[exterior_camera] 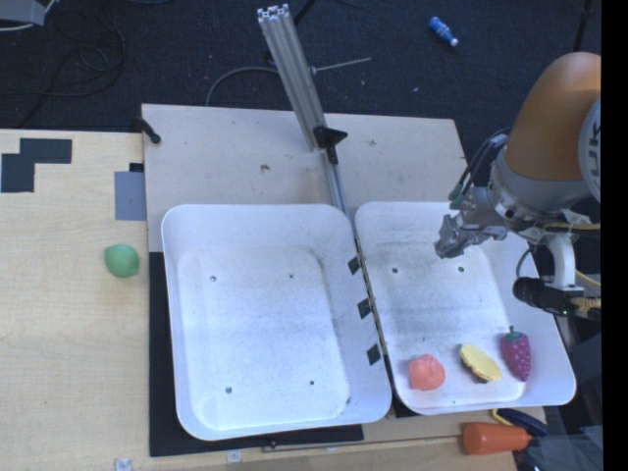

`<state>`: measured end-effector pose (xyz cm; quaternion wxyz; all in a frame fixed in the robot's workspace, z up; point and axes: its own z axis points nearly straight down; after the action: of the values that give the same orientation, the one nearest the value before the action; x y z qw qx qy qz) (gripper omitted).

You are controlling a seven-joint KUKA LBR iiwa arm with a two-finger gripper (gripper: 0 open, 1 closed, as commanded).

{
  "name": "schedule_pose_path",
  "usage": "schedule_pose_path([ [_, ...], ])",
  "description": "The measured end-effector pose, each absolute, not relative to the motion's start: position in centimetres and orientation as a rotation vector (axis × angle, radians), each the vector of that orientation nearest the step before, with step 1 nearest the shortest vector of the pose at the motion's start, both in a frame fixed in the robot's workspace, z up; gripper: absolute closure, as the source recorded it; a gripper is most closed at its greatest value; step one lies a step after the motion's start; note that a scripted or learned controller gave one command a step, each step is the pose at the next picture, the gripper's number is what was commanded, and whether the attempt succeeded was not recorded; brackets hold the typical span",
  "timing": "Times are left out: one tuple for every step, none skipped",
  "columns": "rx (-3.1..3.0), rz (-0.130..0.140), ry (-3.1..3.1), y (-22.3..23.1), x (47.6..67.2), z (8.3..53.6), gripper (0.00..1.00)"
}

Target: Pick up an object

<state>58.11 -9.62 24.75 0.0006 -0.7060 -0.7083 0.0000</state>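
Arm enters from right; gripper (453, 244) hangs over the far part of the right bin (432, 292). Jaws too small and dark to read: cannot tell their state. Nothing seen between them. At the right bin's near edge, in a row: orange-red ball (426, 372), yellow piece (480, 363), purple grapes (516, 352). Green ball (122, 260) on worktop (59, 361), well left of the left bin (260, 322).

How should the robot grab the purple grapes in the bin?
Best from straight above, I think, closing across the narrow middle of the purple toy grapes. They lie flat, long end pointing up the right bin, with open floor on the left and the yellow piece a little apart. The gripper hangs over the bin's far end.
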Motion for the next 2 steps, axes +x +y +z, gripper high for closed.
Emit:
schedule_pose_path([
  [-2.218,0.0,-2.223,-5.5,59.1,24.4,1.0],
  [-2.218,0.0,-2.224,-0.3,58.9,24.4,1.0],
])
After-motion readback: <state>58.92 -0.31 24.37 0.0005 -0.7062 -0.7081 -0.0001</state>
